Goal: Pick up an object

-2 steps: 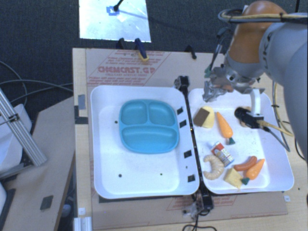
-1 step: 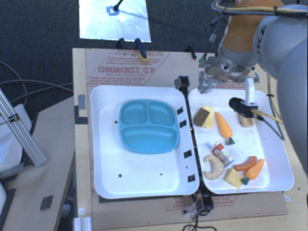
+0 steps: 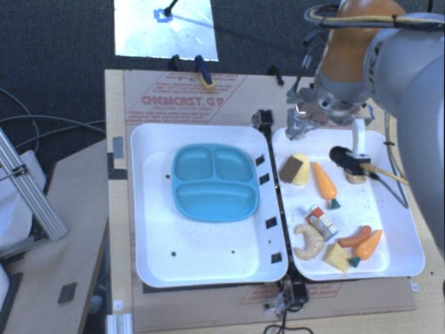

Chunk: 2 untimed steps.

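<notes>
In the camera view, our hand point(image 3: 297, 127) hovers over the right bin's point(image 3: 403, 218) far-left corner; we cannot tell its grip. The cheese wedge point(image 3: 295, 169) lies just below, unlifted: picking remains
</notes>
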Motion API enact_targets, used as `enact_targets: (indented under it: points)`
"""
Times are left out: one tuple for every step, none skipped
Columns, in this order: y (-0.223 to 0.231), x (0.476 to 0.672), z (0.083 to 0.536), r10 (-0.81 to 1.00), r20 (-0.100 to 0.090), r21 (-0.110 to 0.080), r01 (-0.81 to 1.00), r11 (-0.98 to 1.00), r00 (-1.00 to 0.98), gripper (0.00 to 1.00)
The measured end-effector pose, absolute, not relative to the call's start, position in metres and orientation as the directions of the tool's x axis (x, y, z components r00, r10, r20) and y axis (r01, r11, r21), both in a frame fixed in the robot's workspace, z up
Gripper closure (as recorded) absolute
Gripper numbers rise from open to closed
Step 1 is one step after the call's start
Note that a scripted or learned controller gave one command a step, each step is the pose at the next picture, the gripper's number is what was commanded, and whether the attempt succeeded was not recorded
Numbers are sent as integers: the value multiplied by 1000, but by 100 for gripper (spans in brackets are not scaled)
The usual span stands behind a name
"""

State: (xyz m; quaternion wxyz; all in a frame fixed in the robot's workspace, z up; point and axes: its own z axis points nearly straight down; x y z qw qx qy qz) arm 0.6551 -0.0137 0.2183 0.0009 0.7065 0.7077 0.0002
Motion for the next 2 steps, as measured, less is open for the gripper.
enact_targets:
  points:
    - [-2, 653, 235, 1000, 1, 4, 1000, 6, -6, 100]
    - [-5, 655, 235, 1000, -1, 3, 1000, 4, -4, 100]
